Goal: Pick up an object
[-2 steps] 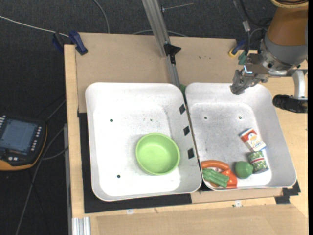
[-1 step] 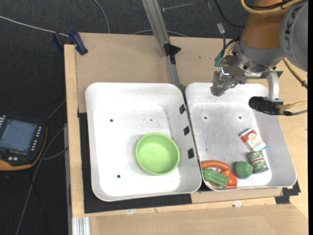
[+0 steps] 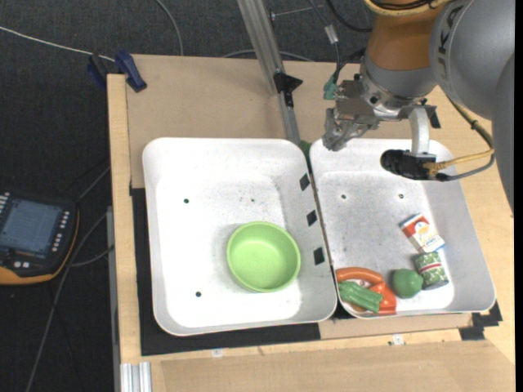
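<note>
My gripper (image 3: 333, 140) hangs over the far left corner of the right bin (image 3: 368, 207), shut with nothing between its fingers. At the near end of that bin lie a small red and white carton (image 3: 422, 233), a green can (image 3: 431, 269), a green ball (image 3: 406, 282) and an orange dish holding a green vegetable (image 3: 364, 293). All of them are well clear of the gripper, toward the front. A light green bowl (image 3: 262, 256) sits upright in the left bin (image 3: 188, 178).
A slanted metal pole (image 3: 265, 47) rises just behind the wall between the bins, close to the gripper's left. A black unit with a yellow cable (image 3: 410, 163) hangs from the wrist over the right bin. A handheld pendant (image 3: 29, 235) lies off the bench at left.
</note>
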`<state>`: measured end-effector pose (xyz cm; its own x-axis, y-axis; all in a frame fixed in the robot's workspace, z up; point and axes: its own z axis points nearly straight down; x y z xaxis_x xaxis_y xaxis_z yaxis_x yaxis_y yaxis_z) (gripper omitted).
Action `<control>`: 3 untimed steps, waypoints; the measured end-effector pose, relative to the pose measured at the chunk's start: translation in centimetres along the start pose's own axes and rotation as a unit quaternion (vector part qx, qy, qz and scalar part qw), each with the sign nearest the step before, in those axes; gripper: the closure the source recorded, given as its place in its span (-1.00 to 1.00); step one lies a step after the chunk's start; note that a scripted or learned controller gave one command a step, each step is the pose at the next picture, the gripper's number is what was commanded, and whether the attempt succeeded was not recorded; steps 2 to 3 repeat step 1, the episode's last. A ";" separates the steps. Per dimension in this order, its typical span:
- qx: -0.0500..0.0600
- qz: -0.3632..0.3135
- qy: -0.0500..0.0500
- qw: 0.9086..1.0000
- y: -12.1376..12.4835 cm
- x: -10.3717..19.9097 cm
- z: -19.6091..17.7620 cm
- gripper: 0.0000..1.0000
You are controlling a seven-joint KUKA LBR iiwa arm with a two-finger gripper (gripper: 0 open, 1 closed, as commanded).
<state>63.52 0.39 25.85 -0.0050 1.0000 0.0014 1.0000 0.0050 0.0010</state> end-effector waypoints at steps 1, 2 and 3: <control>0.001 0.000 0.000 1.000 1.8 5.2 1.6 1.00; 0.001 0.000 0.000 1.000 1.8 5.2 1.6 1.00; 0.001 0.000 0.000 1.000 1.8 5.2 1.6 1.00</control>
